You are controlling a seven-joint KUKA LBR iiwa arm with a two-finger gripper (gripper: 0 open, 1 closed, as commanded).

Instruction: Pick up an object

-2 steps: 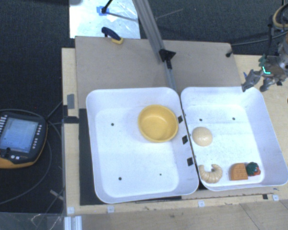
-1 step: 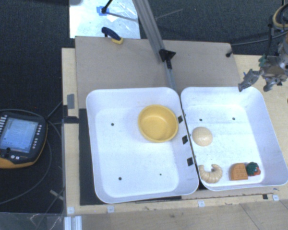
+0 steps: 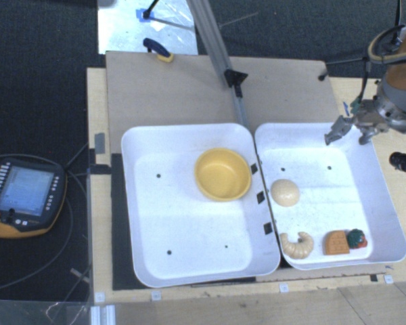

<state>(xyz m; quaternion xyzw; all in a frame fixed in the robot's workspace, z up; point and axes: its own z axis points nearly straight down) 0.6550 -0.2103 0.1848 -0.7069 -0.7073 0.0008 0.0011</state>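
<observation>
A control pendant (image 3: 21, 196) rests on dark carpet left of the table (image 3: 189, 90); a tripod leg (image 3: 213, 36) crosses above.

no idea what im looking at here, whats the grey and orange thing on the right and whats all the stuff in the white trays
This is one picture from a camera fixed above a workbench, looking down at a slant. The grey and orange thing is a robot arm reaching in from the right. At its end is a two-finger gripper, a simple claw for grabbing things. Here its fingers are spread apart with nothing between them, hanging over the upper right part of the right bin.

The two white trays are shallow bins side by side. The left bin contains a yellow bowl. The right bin contains a pale round ball-like object, a curled cream-coloured piece near the front, and beside it an orange block touching a small dark green and red item; I can't tell what those are exactly.

The robot's job is to pick up one object. Nothing is held yet.
</observation>
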